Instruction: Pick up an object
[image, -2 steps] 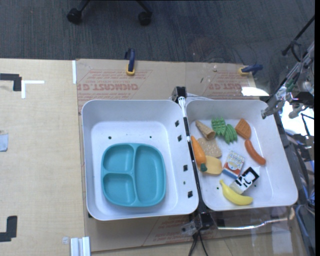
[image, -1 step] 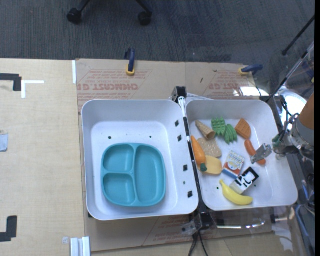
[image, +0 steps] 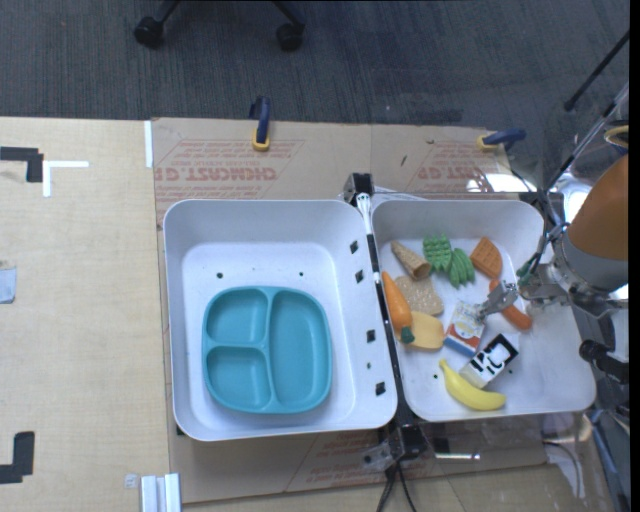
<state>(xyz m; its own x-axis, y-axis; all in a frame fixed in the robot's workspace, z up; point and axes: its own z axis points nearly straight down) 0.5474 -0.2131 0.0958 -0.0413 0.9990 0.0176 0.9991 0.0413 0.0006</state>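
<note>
**Gripper low in right bin, small items just below-left of its tip**

The gripper (image: 503, 297) sits at the right middle of the frame, inside the right bin (image: 560, 395), arm coming in from the right edge. Finger state: cannot tell, tips too small and cluttered to read. Nothing visibly between them.

Nearest candidate: small white-and-red packet (image: 466, 325), just below-left of the tip, close. An orange piece (image: 517, 318) lies just below-right, near touching the tip. Black-and-white tag block (image: 493, 358) further down. Banana (image: 470, 390) at lower centre of the bin, long axis running upper-left to lower-right, well apart from the tip. Carrot (image: 397, 303) by the bin's left wall, long axis roughly vertical in frame. Green leafy toy (image: 446, 260) up-left.

Judgement: shortest move is a small drop down-left onto the packet.

Left bin holds a teal divided plate (image: 268, 349), not relevant.
</note>
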